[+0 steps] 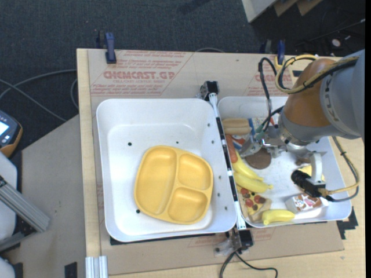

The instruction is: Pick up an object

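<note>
The right bin (342, 213) holds several items. A yellow banana (249, 177) lies by its left wall, and a smaller yellow piece (277, 215) rests at the front. Between the two lies a pizza-slice toy (253, 201). A brown round object (259, 160) sits mid-bin, a tan block (236, 125) lies at the back left, and a white-and-red packet (304, 202) is at the front right. My gripper (257, 145) hangs low over the bin, just above the brown round object and right of the banana's upper end. I see nothing held in it.
The left bin (116, 120) holds a yellow divided plate (173, 183). A ridge (223, 155) where the two bin walls meet runs close to the gripper's left. The grey arm (324, 106) covers the right bin's back right part.
</note>
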Controlling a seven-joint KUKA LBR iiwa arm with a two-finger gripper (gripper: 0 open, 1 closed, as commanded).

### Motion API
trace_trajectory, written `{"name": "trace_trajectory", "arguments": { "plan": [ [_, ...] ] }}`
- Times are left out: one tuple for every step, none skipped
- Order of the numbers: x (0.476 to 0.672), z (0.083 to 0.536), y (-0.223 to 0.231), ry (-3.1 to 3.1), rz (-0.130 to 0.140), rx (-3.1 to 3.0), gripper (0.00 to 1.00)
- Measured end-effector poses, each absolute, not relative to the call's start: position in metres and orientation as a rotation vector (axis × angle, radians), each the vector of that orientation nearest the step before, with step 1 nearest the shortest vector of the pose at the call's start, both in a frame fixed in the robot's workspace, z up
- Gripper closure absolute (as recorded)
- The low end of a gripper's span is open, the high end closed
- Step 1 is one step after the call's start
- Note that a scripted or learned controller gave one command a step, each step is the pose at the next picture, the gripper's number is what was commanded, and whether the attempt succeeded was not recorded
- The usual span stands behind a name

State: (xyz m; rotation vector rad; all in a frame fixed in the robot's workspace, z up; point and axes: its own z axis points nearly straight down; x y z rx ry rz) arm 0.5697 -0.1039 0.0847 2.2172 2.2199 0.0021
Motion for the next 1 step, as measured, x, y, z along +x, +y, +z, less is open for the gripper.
{"name": "trace_trajectory", "arguments": {
  "plan": [
    [0.569,0.095,-0.1033,2.218,0.003,2.219,1.0]
  ]
}}
